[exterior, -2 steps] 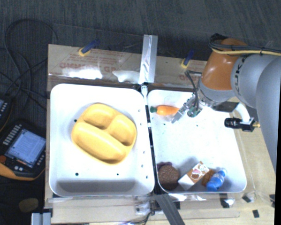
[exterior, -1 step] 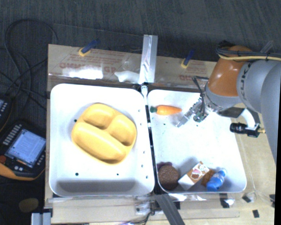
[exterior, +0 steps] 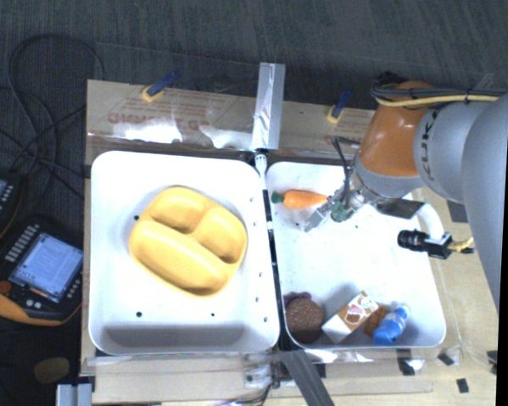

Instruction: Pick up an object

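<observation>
In the right bin (exterior: 365,265), an orange carrot (exterior: 303,199) with a green end lies at the far left corner. My gripper (exterior: 323,217) hangs low just to the right of the carrot and a little nearer the front, close to it. Nothing shows between the gripper and the carrot, and I cannot make out whether they touch. Along the bin's front wall lie a brown round object (exterior: 304,316), a small white carton (exterior: 353,314) and a blue bottle (exterior: 390,325).
A large yellow bun-shaped object (exterior: 188,239) takes up the middle of the left bin (exterior: 113,305). The divider between the bins runs right beside the carrot. The arm's orange band and grey body cover the right bin's far right corner.
</observation>
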